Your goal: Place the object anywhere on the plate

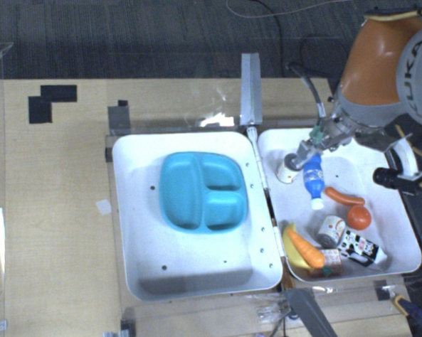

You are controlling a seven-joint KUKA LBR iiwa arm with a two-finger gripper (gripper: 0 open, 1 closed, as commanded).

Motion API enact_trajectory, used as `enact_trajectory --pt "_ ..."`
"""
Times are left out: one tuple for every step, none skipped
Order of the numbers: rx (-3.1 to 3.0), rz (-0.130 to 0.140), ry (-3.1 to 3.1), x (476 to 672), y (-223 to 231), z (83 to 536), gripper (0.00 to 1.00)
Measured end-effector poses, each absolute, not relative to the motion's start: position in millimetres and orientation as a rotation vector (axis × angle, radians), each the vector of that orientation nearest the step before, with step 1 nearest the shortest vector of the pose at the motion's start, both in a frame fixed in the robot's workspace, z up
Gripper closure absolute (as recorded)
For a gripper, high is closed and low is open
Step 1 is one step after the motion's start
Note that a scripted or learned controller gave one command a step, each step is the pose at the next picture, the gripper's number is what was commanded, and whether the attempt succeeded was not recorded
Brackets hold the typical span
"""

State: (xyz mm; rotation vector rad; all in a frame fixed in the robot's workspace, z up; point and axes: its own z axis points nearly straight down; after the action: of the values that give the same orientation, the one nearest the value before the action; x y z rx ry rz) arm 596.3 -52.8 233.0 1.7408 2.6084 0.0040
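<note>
The gripper [293, 160] hovers just beside the blue bottle [312, 179]; whether it grasps anything, I cannot tell. Grip the bottle mid-body (it may roll), then carry it left to the blue plate [202, 191].

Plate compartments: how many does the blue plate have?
3. The blue plate in the left bin has one large section on its left side and two smaller ones stacked on its right, far and near. None looks hidden.

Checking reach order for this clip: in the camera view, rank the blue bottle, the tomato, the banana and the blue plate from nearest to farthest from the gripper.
From the gripper:
1. Blue bottle, just beside it, right bin.
2. Tomato, mid right bin.
3. Banana, right bin's near-left corner.
4. Blue plate, left bin; close to the banana's rank.
</note>
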Motion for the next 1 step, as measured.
enact_trajectory --pt "1.753 0.004 2.601 584.2 -68.6 238.9 1.0"
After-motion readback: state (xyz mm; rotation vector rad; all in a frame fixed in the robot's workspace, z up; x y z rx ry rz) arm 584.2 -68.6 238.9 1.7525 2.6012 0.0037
